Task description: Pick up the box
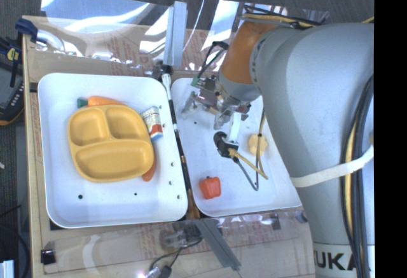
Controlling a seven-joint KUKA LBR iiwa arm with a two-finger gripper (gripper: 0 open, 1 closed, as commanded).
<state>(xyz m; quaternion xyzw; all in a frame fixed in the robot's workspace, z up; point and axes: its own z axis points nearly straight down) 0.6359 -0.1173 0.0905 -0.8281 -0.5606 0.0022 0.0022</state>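
The box (152,123) is small, white with red and blue print. It lies in the left bin (57,200), against the right rim of a yellow divided tray (109,142). My gripper (205,111) hangs over the back part of the right bin (280,197), just right of the wall between the bins. Its two metal fingers (189,104) stand spread apart with nothing between them. The box is about a hand's width to the gripper's left, across the dividing wall.
An orange carrot (102,101) peeks out behind the yellow tray, and an orange-red piece (149,172) shows at the tray's front right corner. In the right bin lie a red pepper (210,187) near the front and a pale yellow item (257,143) beside the arm.
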